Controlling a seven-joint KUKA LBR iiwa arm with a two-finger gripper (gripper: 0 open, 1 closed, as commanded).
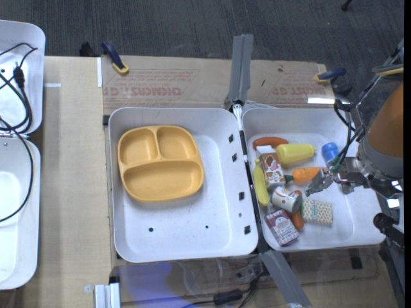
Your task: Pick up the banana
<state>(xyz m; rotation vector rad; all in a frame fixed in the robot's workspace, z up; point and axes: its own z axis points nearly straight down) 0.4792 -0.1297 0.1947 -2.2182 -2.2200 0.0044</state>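
Note:
The banana (260, 183) is a yellow curved fruit lying lengthwise against the left wall of the right bin (359, 236), beside a small carton (272, 169). My gripper (319, 184) hangs over the middle of the right bin, to the banana's right and about a hand's width away from it. It points down and to the left, open, with nothing between its fingers. Below it lie a round can (285, 199) and a speckled pack (318, 212).
The right bin also holds a yellow bottle (295, 151), a red sausage (270, 142), an orange carrot (306, 174), a blue cap (329, 151) and a red packet (281, 227). A yellow divided plate (160, 162) sits in the left bin (192, 236).

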